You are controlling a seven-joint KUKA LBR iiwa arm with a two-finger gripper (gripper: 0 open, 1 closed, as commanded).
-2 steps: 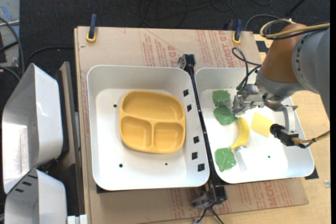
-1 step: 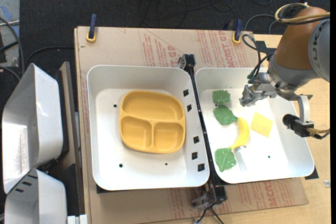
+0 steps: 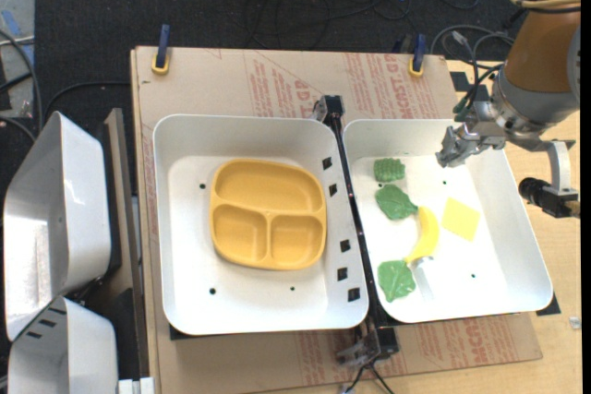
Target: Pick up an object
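Hovering over the right bin (image 3: 517,240) near the banana (image 3: 426,235), fingers (image 3: 450,152) unreadable as spread or clenched, judging it light, stiff, best taken mid-curve.

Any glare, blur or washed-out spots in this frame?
Camera view: bins sharp and evenly lit, soft shadows; white right bin bright, but the yellow banana and green pieces stay distinct; the hand is slightly soft; upper background is dark.
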